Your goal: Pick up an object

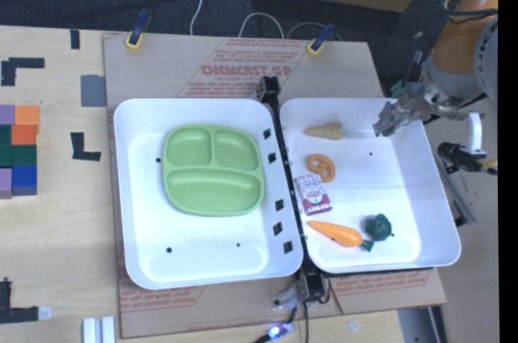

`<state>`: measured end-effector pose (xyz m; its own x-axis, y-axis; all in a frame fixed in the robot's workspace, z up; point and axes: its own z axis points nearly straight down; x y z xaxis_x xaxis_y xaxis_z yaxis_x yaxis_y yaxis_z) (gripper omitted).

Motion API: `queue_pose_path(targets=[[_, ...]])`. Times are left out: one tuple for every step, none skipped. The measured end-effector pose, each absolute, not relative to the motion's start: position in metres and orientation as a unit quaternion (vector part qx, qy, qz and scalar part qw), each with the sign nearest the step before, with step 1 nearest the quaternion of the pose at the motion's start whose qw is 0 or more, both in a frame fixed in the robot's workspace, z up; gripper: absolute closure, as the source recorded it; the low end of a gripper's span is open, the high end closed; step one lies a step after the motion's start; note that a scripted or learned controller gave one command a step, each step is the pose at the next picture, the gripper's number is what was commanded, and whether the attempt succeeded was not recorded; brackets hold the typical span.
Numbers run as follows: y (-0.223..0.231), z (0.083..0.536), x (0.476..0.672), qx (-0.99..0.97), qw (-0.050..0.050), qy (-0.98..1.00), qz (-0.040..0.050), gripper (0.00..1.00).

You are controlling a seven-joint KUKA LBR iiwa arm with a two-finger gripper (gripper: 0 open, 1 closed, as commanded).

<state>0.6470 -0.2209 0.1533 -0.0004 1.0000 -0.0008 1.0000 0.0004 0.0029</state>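
We are seeing the claw [387,123] hovering over the right bin's [429,171] far right edge, its state impossible to tell, while the cone [324,130] is lying to its left, the pretzel [320,166] beyond, and the carrot [336,232] lying farther off.

A green divided plate [214,170] lies in the left bin [133,171]; coloured blocks [18,151] sit well apart at far left

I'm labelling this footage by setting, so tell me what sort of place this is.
Probably a robotics lab test bench, not a kitchen. A robot arm reaches over two white bins clamped to cardboard. They hold a green divided plate and toy food, such as a carrot. Cables trail off behind.
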Motion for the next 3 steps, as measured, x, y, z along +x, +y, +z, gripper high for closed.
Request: queue_pose_path(targets=[[-0.219, 0.217, 0.653, 0.706, 0.003, 0.708, 0.0014, 1.0], [-0.165, 0.227, 0.654, 0.705, 0.0, 0.709, 0.0, 1.0], [-0.116, 0.235, 0.647, 0.705, -0.001, 0.709, 0.0002, 1.0]])
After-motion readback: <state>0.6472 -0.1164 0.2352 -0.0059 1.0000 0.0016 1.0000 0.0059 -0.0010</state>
